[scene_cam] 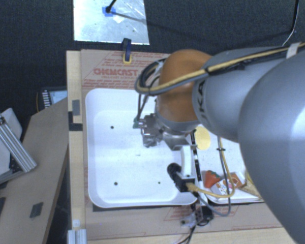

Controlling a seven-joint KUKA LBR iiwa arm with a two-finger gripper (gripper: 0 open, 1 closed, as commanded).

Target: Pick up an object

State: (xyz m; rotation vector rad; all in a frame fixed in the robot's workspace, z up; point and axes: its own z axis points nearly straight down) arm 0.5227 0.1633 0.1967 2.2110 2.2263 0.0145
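The grey arm with its orange band (182,85) reaches in from the right and covers most of the right bin. My gripper (150,134) hangs over the right part of the left white bin (104,151), its metal body showing below the orange band. Its fingertips are too small and dark to read. In the right bin (239,194) lie a pale yellow object (203,139) and an orange-and-white packet (219,181), partly hidden behind the arm and its cables.
A black cable connector (177,177) hangs over the divide between the bins. Cardboard (112,67) lies under the bins, with a yellow clamp (127,52) at its far edge. An aluminium frame (7,141) stands at the left.
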